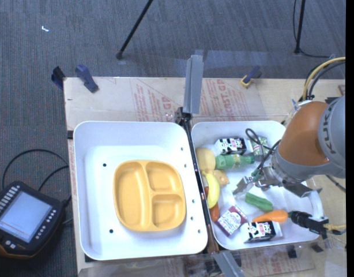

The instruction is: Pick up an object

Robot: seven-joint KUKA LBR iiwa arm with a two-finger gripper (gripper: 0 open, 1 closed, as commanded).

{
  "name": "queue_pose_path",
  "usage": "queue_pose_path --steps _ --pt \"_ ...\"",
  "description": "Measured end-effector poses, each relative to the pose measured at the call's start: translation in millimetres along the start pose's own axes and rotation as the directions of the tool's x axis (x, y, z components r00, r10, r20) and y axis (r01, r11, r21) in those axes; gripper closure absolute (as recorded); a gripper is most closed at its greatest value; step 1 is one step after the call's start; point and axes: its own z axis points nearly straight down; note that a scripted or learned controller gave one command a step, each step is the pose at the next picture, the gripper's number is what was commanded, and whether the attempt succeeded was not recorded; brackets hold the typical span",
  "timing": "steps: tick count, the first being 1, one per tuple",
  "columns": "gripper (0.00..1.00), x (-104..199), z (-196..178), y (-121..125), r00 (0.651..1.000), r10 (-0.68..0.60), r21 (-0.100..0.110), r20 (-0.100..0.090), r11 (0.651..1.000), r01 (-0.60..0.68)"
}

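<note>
The gripper (248, 184) hangs low over the right bin (269, 127), its fingers spread and nothing between them. The nearest candidate for picking is the small green vegetable (259, 201), probably a toy cucumber or pepper, lying just below and slightly right of the fingertips, close but not touching as far as the view tells. Its long axis runs from upper left to lower right, so it lies slantwise across the line of the jaws. Just beyond it, further down, sits the orange carrot (270, 216), lying nearly level, and below that a black-and-white milk carton (261, 231). To the gripper's left are a yellow banana (212, 188) and a pale lemon (205, 158); above it lies a green bottle (234, 161) on its side and a second cow-patterned carton (230, 145).

The arm (307, 140) comes in from the right, its orange band bulging above the wrist, the wrist bent down and leftward so the fingers point toward the bin's middle. My judgement: a short shift toward the green piece, then a descent, would put the fingers astride it
</note>
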Motion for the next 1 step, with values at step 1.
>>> queue_pose_path --steps 1 --pt "1.00 -1.1 -7.4 -0.5 1.000 0.005 0.003 -0.002 1.000 -0.005"
